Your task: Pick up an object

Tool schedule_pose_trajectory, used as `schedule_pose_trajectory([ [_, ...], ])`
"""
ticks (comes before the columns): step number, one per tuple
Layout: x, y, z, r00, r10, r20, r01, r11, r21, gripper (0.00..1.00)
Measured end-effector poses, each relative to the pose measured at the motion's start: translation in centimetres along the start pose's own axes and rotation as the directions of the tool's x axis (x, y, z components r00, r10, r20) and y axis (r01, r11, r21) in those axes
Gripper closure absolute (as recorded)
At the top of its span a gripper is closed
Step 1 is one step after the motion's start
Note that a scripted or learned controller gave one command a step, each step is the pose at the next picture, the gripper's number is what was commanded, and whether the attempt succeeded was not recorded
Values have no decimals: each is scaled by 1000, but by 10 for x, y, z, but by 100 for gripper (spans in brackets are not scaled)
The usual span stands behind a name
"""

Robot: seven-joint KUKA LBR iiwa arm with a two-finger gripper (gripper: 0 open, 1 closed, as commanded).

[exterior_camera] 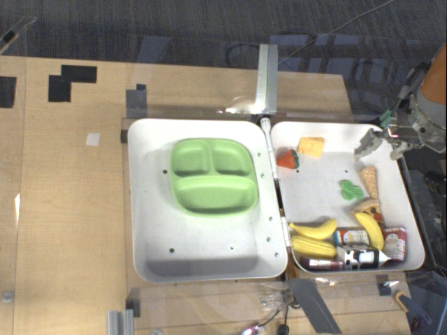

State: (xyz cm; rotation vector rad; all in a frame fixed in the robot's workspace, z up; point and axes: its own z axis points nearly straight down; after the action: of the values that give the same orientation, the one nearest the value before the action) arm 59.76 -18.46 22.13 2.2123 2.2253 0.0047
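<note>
Green and divided into three compartments, a plastic plate (pixel 212 175) lay in the middle of the left bin (pixel 150 208) on the wooden table (pixel 63 208). The arm's claw (pixel 383 144) hung over the far right edge of the right bin (pixel 325 180), its two fingers spread apart with nothing between them. Loose objects lay in that bin: a yellow sponge-like block (pixel 311 146) and a red strawberry toy (pixel 287 160) near the far side, a small green piece (pixel 351 189) and a tan cone (pixel 369 180) just below the claw. Crowded along the near edge were a corn cob (pixel 312 246), two bananas (pixel 370 229), a dark bottle (pixel 349 260) and a red can (pixel 394 243), mostly touching one another.
</note>
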Motion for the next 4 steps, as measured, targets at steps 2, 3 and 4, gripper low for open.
schedule_pose_trajectory([
  [2, 7, 51, 133, 1000, -19, 2, 19, 1000, -5, 0],
  [3, -1, -14, 131, 998, -66, 2, 66, 998, -7, 0],
  [4, 1, -10, 118, 998, -67, 1, 67, 998, -17, 100],
])
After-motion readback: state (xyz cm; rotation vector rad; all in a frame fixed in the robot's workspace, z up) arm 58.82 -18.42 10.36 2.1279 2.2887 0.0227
